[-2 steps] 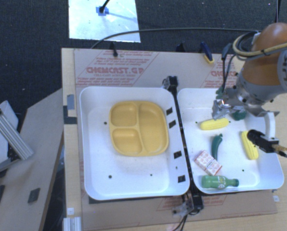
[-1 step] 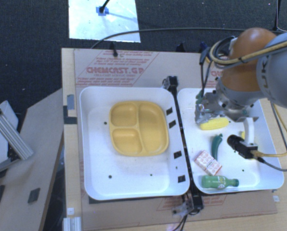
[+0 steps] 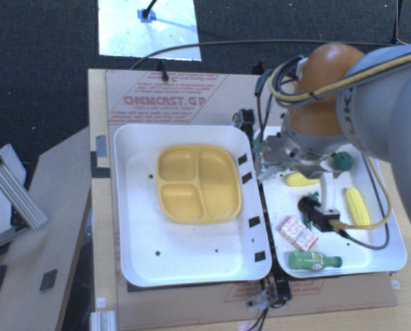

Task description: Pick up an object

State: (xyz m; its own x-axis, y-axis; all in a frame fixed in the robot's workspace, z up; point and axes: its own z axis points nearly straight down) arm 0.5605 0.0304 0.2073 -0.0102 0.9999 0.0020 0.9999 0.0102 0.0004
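- Two shallow white bins sit side by side on the surface: the left bin (image 3: 140,254) and the right bin (image 3: 371,254).
- One gripper (image 3: 269,155) hangs at the far left corner of the right bin, just beside the wall between the bins. The grey arm (image 3: 388,109) covers it from above, so I cannot tell whether it is open or closed, or whether it holds anything.
- One yellow divided plastic plate (image 3: 197,184) lies in the left bin, to the view's left of the gripper.
- Five small things lie in the right bin, none of them visibly gripped:
- One short yellow banana-shaped piece (image 3: 300,180) is nearest, just right of the gripper and partly under the wrist.
- One dark green round thing (image 3: 342,161) is further right, half hidden by the arm and hard to identify.
- One yellow corn cob (image 3: 358,207) lies well apart, toward the right.
- One small red-and-white box (image 3: 297,232) lies nearer the camera.
- One green plastic bottle (image 3: 314,260) lies on its side beyond the box, at the near wall.
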